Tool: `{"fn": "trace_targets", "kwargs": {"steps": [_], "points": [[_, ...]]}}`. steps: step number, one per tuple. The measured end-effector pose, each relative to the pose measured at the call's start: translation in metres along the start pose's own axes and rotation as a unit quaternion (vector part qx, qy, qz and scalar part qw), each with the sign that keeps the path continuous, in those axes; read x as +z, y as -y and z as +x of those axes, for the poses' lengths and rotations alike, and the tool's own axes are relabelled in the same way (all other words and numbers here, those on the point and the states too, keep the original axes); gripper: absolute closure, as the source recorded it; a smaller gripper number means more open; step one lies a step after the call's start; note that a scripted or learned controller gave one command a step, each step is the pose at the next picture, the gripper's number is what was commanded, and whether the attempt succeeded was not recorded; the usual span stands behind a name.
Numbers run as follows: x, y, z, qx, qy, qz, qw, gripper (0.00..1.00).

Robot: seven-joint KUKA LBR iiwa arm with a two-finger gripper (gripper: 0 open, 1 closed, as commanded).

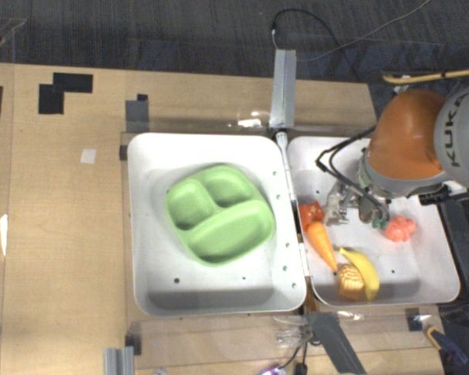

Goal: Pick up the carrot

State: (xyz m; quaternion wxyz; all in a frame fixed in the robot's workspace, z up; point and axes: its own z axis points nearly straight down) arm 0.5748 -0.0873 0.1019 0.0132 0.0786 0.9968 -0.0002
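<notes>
The carrot (321,242) is orange and lies slanted in the right bin (430,276), close to its left wall. My gripper (352,211) hangs just above and to the right of the carrot's upper end, under the orange wrist band. Nothing shows between its fingers, and the carrot rests on the bin floor.
A red tomato-like piece (311,212) sits by the carrot's top end. A banana (363,269) and a corn cob (349,280) lie just below the carrot. A pink toy (399,228) lies right of the gripper. The left bin (152,287) holds a green divided plate (219,213).
</notes>
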Motion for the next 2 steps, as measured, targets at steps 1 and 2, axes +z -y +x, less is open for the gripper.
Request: {"fn": "trace_targets", "kwargs": {"steps": [1, 2], "points": [[0.0, -0.001, 0.0, 0.0, 0.0, 0.0, 1.0, 0.0], [0.008, 0.023, 0.062, -0.232, -0.004, -0.001, 0.9727, 0.0]]}}
